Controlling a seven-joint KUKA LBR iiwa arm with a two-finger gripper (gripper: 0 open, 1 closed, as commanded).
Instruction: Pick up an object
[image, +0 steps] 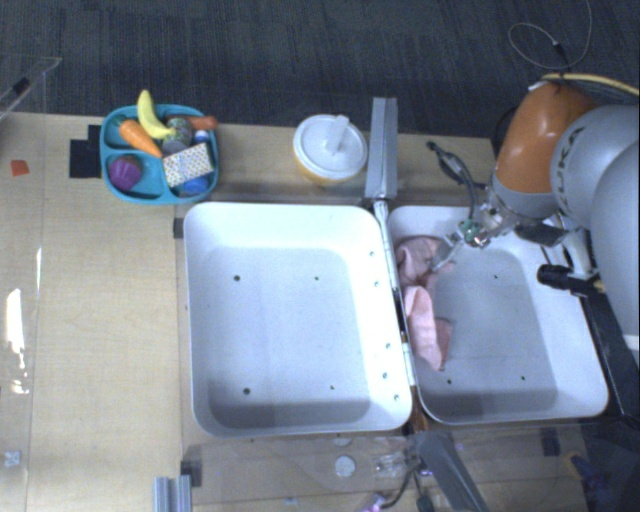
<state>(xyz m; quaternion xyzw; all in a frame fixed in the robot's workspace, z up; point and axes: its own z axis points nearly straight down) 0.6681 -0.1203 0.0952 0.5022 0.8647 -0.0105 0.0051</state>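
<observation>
Pick not done: pink cloth (424, 312) is lying against the right bin's (520, 400) left wall, gripper (447, 252) is hovering near its upper end, jaws' state cannot be told, nothing visibly held.

We look down on a pale wooden worktop (90, 330). Two shallow white bins sit on it side by side, their inner edges touching: the left bin (290, 320) and the right bin (510, 330). Behind the left bin, near the worktop's back edge, a blue divided tray (160, 152) rests at the left, and a white lidded cup (330, 148) stands close to the grey post (381, 150) rising between the bins. A small red mark (20, 168) lies at the far left.
</observation>
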